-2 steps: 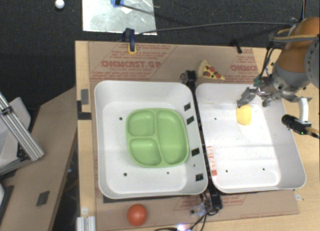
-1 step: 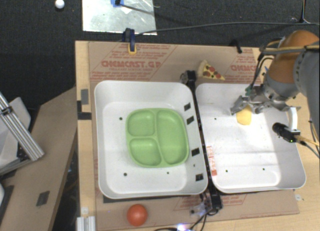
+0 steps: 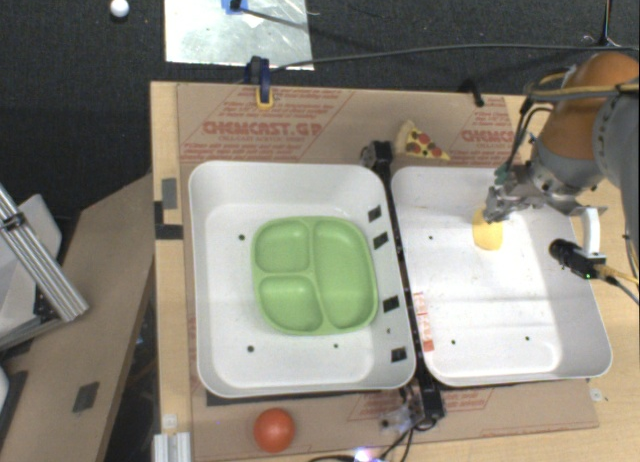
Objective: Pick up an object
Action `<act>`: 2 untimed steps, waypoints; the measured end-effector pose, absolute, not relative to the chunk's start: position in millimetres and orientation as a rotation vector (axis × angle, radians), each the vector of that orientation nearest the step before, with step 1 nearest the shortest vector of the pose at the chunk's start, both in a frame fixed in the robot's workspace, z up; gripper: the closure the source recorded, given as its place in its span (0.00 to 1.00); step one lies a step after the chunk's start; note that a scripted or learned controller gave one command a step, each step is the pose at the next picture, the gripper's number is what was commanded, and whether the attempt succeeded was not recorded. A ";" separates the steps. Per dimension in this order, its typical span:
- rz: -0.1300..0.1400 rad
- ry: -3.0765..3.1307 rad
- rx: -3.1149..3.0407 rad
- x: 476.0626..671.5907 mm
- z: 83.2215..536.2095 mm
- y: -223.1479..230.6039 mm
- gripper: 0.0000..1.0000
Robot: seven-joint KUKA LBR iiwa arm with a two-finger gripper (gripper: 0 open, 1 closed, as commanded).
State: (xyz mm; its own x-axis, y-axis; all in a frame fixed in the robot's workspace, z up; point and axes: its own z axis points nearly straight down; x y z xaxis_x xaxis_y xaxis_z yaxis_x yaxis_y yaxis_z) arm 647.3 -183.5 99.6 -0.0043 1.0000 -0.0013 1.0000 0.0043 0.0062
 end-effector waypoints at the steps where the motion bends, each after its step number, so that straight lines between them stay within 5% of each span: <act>1: 0.007 2.223 2.211 647.2 160.7 -175.4 1.00; 2: 0.006 2.224 2.210 656.4 208.4 -174.8 1.00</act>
State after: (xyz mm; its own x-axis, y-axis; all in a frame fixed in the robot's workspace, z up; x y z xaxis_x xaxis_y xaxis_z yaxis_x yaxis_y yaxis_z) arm 656.4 -174.8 208.4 -0.0063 1.0000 -0.0019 1.0000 0.0063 0.0076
